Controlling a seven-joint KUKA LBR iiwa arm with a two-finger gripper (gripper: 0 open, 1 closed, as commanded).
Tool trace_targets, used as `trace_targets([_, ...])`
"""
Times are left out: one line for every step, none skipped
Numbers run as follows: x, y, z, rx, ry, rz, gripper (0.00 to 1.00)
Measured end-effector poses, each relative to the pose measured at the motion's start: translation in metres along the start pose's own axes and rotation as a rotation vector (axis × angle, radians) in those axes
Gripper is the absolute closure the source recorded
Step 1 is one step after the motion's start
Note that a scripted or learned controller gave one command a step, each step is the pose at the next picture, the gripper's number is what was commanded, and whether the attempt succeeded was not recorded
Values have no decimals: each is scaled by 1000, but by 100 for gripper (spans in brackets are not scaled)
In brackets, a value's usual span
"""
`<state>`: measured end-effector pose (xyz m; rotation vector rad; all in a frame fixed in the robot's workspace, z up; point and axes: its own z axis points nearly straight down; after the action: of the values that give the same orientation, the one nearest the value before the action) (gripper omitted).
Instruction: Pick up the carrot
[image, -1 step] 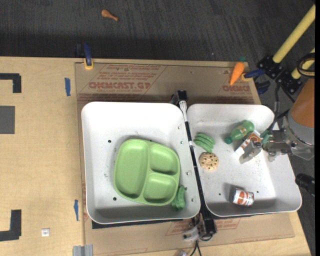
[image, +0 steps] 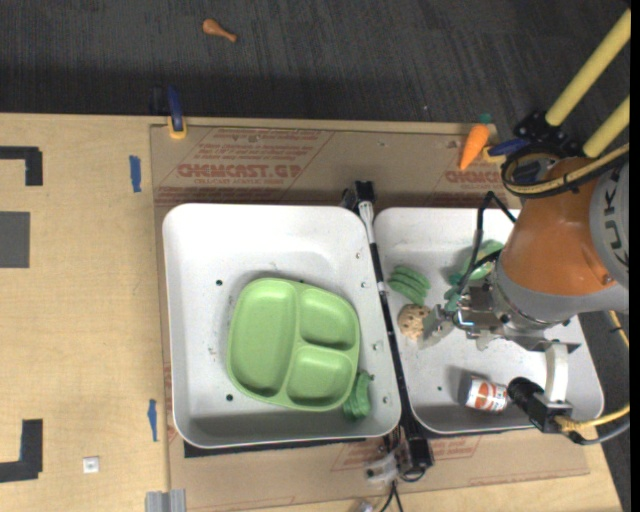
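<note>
The carrot (image: 474, 143), orange with a green top, lies on the cardboard behind the right bin (image: 440, 225), outside both bins. My gripper (image: 438, 320) hangs low in the right bin's left half, far in front of the carrot. It sits right beside a small beige, round item (image: 411, 320). The orange-banded wrist (image: 550, 255) covers much of the bin's right side.
The right bin also holds a green leafy piece (image: 408, 281), a green item (image: 482, 254) partly under the arm, and a red and white can (image: 487, 396). A green divided plate (image: 294, 343) and a small green piece (image: 358, 398) lie in the left bin (image: 200, 250). A small orange scrap (image: 218, 30) lies on the floor.
</note>
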<state>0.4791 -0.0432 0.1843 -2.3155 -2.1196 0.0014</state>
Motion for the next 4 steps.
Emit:
trace_targets([-30,47,-23,-3,-1,20,0])
trace_targets([-2,15,-55,-1,0,-126,0])
trace_targets([-49,5,-105,-5,-2,279,0])
trace_targets([-128,12,-93,-4,-2,406,0])
